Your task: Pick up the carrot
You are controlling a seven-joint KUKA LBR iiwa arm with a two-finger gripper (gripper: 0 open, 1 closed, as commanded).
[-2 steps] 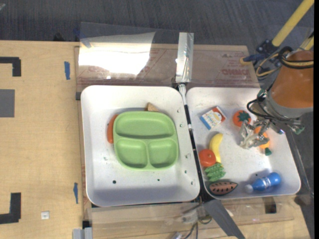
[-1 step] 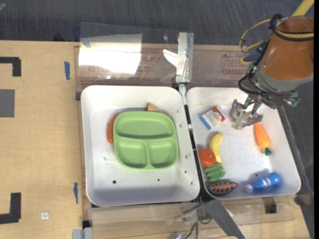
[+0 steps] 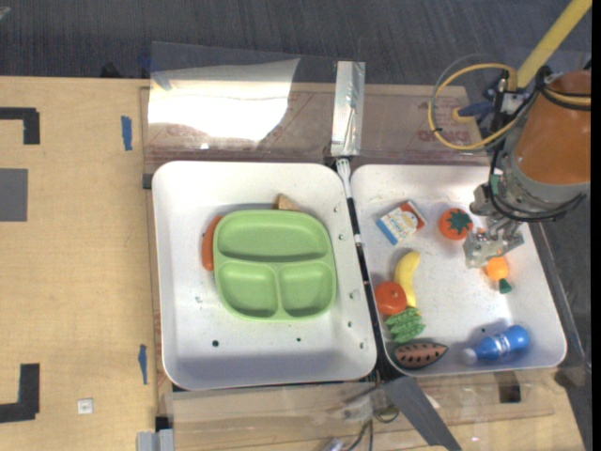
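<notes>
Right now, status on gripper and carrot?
Gripper low in right bin, directly over carrot. Grasp unconfirmed. Strawberry close by, up-left; bottle below.

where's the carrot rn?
The carrot lies in the right bin near its right wall, directly under the tool, right of the banana and above the blue bottle.

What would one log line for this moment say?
task: pick up carrot | gripper: right bin, just above carrot | carrot: on bin floor | status: not lifted
</notes>
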